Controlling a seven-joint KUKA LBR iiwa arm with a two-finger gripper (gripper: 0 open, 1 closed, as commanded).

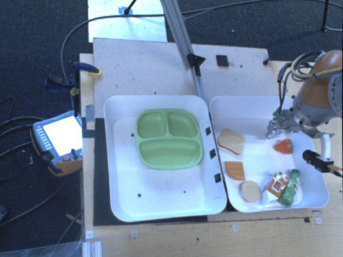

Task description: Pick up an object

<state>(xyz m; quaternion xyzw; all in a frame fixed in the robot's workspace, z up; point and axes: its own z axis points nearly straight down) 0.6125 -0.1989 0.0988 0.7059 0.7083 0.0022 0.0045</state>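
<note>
The gripper (276, 128) hangs low in the right bin (252, 106), near its back edge. I cannot tell how it is set. Nothing shows in its grip.

The closest toy is a small red piece (284, 146), maybe a strawberry, just beside the gripper toward the front. A slice of toast (231, 141) lies to the left, well apart. A green bottle (289, 188) and a little orange box (277, 184) touch each other in the front corner.

To do it well, I think the arm should pick the red piece. It sits alone, so nothing gets bumped. Come straight down over its middle, then squeeze slowly.

The green plate (169, 138) sits in the left bin (123, 197).

Bright, even light — soft focus, faint shadows.
</note>
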